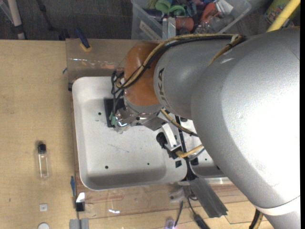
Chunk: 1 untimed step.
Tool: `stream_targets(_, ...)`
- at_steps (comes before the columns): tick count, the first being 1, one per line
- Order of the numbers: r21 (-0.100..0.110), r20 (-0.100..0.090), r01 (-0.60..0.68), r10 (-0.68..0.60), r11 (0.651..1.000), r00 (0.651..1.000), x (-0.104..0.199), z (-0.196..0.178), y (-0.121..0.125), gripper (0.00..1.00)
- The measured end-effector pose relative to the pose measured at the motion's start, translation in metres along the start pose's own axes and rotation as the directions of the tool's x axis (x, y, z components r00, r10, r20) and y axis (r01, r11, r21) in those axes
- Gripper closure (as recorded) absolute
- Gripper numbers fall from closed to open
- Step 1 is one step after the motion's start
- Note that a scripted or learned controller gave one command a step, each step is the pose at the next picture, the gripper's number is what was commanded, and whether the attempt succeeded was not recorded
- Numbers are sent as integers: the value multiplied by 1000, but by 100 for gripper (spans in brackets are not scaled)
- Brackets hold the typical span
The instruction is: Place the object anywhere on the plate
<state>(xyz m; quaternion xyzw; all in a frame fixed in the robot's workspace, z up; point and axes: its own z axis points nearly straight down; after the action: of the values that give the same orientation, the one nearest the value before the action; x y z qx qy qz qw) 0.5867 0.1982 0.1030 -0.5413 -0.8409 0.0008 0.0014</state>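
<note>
Camera view: we look down on a pale wooden counter (28, 89) with the white bin (95, 173) lying near the middle. The grey arm (238, 104) comes in from the right and covers most of that side, so that we see just a narrow strip of the second bin (209, 168) beneath it. The orange band (140, 82) sits above the wrist, over the far half of the white bin, with black and yellow cables looped around it. Below the band, the gripper (116, 119) reaches down toward the bin floor in the left-centre part of the bin. From this angle its tip is a dark cluster, and we cannot tell whether it is spread or closed up. A small green patch (112, 121) shows right at the tip; we cannot tell whether this is the task's object or part of the tool, nor whether it touches the floor. A few dark specks (106, 167) dot the bin floor nearer to us, well apart from the gripper.

On the counter left of the bin lies a clear vial (43, 162) with a black cap, well apart from the bin. A blue clip (85, 45) sits at the bin's far left corner. Behind the counter stands a clear tub (190, 8) heaped with colourful items.
</note>
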Motion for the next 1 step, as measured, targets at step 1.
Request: stream_targets(1, -3, -4, 435, -435, 901, 901, -44, 13, 48, 100)
